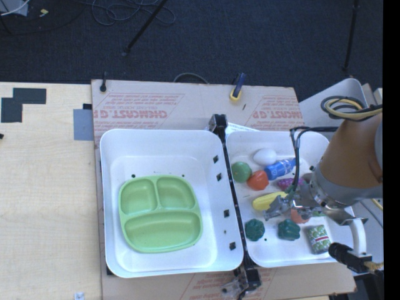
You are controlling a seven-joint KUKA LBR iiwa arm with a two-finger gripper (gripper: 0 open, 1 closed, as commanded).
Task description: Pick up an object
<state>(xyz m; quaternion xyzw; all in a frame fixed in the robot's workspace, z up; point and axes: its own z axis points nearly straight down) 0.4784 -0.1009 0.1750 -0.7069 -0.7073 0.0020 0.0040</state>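
Desk (50, 199), two white bins; claw (284, 206) low in the right bin (312, 144).
Approach step, nothing lifted. Claw's state: cannot tell. Nearest target is the yellow toy (267, 200), smooth and oblong, just beside the claw among small toys; next move needs a clean close around it. Left bin (125, 144) holds a green tray (160, 214).

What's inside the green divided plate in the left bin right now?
The green divided plate sits in the left bin; all three of its sections show bare green surface. Whatever lies underneath it is covered, so that cannot be seen.
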